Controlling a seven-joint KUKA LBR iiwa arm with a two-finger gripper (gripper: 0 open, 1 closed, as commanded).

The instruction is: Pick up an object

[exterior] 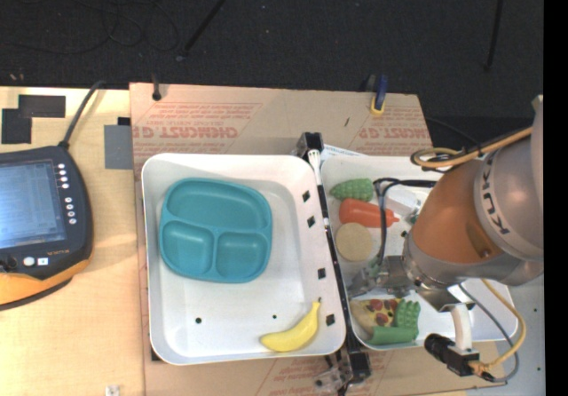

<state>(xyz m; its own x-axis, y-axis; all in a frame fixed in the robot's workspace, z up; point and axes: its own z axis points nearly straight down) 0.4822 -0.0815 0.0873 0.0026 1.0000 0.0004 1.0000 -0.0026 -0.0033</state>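
Grey-orange arm (470, 217) over right bin (426, 343) at lower right, jaws hidden, state unclear, green brick (399, 321) below, banana (293, 332) and teal tray (216, 230) in left bin (177, 332).

Toys scattered across two white bins

Left bin (169, 332): teal divided plate (215, 230), banana (294, 333) at its near edge. Right bin (335, 174): green toy (353, 189), orange carrot (368, 212), tan disc (355, 241), green block (398, 321).
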